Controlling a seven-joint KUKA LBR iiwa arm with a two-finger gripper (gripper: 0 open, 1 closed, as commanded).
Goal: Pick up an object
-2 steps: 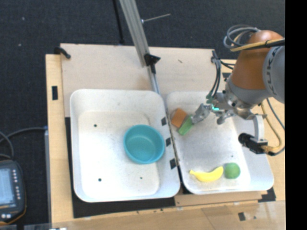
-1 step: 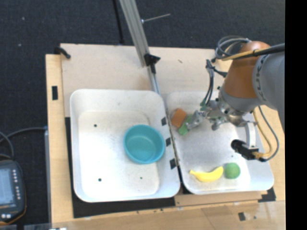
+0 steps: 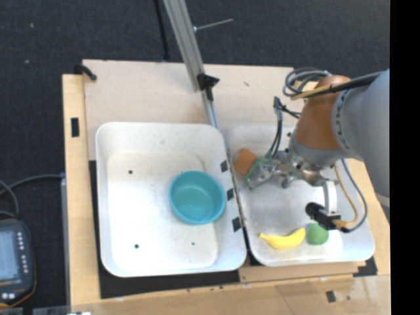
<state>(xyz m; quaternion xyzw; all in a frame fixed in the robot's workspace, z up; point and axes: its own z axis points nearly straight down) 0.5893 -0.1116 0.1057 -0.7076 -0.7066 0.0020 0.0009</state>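
In the right bin, an orange-brown object lies near the far left corner, against the wall. My gripper is low in that bin, right beside the orange-brown object on its near right side, and whether it touches it is not clear. A yellow banana lies by the bin's near wall, with a green ball just to its right. A blue bowl sits upright in the left bin, close to its right wall.
A slanted metal rod runs from the top of the view down to the gap between the bins. The grey arm with its orange band and loose cables covers the right bin's far right part. A small black part hangs above the green ball.
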